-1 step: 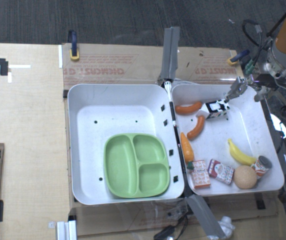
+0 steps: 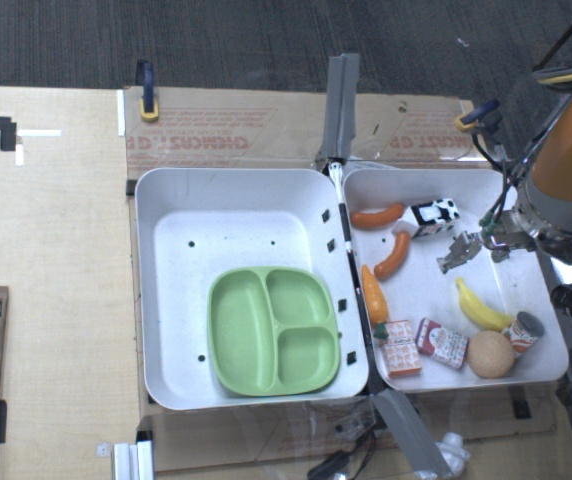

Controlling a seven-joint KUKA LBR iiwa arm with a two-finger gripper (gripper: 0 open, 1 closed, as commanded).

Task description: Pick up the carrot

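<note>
The carrot [image 2: 371,293] is a short orange piece lying lengthwise against the left wall of the right bin [image 2: 551,298], just below a curved red-orange sausage [image 2: 393,253]. My gripper [image 2: 459,252] hangs over the middle of the right bin, about a hand's width to the right of the carrot and slightly farther back. It is above bare bin floor, between a toy cow [image 2: 434,214] and a banana [image 2: 481,308], and nothing shows in its grip. The arm's grey and orange wrist [image 2: 561,173] rises at the right edge.
A second sausage [image 2: 378,216] lies at the back of the right bin. Two red-and-white cartons [image 2: 398,348] [image 2: 442,343], a brown ball [image 2: 491,354] and a small can [image 2: 524,330] line its front. The left bin [image 2: 166,268] holds a green divided plate [image 2: 274,330].
</note>
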